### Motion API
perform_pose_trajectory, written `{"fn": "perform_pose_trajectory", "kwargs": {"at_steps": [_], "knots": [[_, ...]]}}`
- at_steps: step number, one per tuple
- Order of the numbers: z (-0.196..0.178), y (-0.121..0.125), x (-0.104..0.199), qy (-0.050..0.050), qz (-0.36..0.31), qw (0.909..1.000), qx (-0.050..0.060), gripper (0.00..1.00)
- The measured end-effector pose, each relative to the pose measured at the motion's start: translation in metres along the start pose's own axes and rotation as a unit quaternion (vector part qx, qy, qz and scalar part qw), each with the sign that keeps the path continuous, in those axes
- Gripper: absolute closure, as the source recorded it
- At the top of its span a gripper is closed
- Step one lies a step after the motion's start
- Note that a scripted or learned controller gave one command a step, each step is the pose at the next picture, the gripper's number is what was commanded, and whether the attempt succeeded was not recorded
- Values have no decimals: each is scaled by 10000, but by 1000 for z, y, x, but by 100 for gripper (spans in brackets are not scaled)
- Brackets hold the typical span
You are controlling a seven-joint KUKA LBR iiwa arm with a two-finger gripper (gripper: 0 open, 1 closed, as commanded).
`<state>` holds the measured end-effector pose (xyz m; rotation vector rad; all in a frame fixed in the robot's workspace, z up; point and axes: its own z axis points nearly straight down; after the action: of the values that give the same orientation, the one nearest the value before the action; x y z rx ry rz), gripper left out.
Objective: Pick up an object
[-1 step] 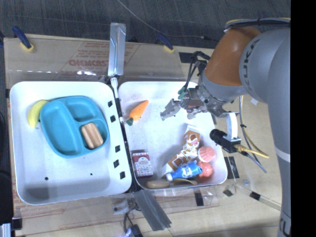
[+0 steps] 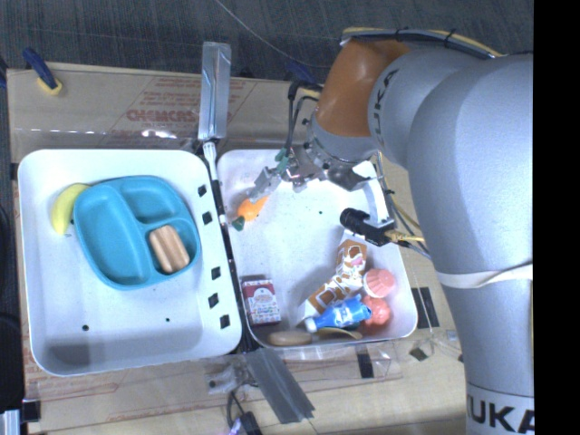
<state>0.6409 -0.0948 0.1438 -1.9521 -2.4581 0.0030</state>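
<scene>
My gripper (image 2: 270,178) hangs low over the upper left part of the right bin (image 2: 299,234). A small orange carrot-like toy (image 2: 249,209) lies just below and left of it, near the bin's left wall. I cannot tell whether the gripper touches the toy. Nothing is visibly held. Other items lie at the bin's bottom: a red box (image 2: 261,299), a brown and white patterned toy (image 2: 341,275), a blue bottle (image 2: 343,316), two pink pieces (image 2: 381,285) and a tan flat piece (image 2: 285,338).
The left bin (image 2: 45,324) holds a blue divided plate (image 2: 122,220) with a brown bun (image 2: 169,248) on it, and a yellow banana (image 2: 62,207) beside the plate. The arm's large grey body covers the right bin's right side.
</scene>
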Motion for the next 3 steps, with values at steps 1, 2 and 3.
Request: {"fn": "perform_pose_trajectory", "kwargs": {"at_steps": [1,2,3], "knots": [[40,8,-6,14,-197,9997,-106,0],[27,9,-7,-11,-213,9997,-115,100],[28,8,-7,-10,-212,9997,-109,0]]}}
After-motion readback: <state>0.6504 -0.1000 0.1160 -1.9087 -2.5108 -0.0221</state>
